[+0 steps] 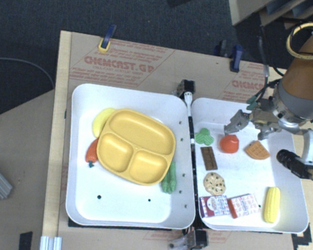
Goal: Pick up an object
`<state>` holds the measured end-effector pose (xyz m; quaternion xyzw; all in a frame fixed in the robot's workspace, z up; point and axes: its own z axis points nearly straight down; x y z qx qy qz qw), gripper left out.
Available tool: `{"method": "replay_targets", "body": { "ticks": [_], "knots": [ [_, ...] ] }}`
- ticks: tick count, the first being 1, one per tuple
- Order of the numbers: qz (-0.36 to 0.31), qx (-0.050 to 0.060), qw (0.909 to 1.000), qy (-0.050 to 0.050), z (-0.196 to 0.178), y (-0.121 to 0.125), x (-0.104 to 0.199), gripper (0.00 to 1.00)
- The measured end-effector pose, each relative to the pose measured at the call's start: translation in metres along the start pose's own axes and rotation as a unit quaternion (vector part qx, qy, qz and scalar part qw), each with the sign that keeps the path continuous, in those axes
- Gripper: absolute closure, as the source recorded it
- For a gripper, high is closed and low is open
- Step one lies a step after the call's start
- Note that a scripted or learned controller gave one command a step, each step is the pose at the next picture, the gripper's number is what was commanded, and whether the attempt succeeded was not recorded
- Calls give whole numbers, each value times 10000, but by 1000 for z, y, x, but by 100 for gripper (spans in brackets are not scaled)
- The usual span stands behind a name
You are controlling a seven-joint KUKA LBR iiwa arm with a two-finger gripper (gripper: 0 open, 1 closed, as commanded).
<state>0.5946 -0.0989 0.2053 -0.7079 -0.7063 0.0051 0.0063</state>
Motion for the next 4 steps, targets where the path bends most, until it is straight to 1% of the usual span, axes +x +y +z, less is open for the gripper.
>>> {"method": "replay_targets", "body": {
  "ticks": [1, 3, 4],
  "knots": [
    [-12, -75, 10000, -6, -9, 3, 0, 0],
    [-8, -50, 10000, -3, 116, 9, -6, 0],
    [-8, -83, 10000, -6, 118, 11, -6, 0]
  ]
}}
